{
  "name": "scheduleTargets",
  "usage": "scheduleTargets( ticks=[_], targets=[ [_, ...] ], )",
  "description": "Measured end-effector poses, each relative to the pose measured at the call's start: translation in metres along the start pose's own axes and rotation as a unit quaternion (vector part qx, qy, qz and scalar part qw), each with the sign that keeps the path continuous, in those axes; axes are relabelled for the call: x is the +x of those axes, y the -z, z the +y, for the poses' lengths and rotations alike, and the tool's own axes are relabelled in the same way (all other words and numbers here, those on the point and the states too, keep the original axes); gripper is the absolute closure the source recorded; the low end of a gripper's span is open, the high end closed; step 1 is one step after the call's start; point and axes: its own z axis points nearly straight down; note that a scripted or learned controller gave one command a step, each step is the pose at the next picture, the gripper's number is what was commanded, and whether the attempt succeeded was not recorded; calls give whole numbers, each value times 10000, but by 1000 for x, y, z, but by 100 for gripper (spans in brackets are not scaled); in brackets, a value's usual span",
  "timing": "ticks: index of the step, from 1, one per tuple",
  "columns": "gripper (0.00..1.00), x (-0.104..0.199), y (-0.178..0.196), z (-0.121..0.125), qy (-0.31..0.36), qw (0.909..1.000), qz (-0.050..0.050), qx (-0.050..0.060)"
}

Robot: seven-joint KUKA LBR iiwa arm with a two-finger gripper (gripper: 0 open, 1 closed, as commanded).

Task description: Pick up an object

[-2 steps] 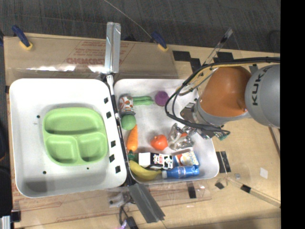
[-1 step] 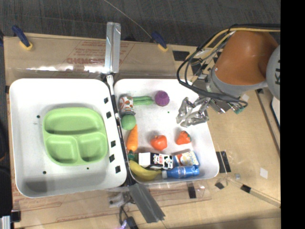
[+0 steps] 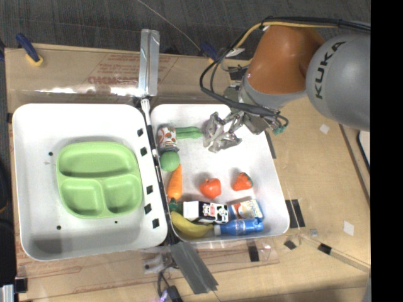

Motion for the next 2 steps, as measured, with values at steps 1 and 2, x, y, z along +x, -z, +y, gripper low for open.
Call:
scheduleTargets(
  ticks=[1,2],
  targets=[
    [100,-35,39,-2,-321,9995,-14,27],
    [100,-35,50,-3,-315,9995,-27,36]
  ],
)
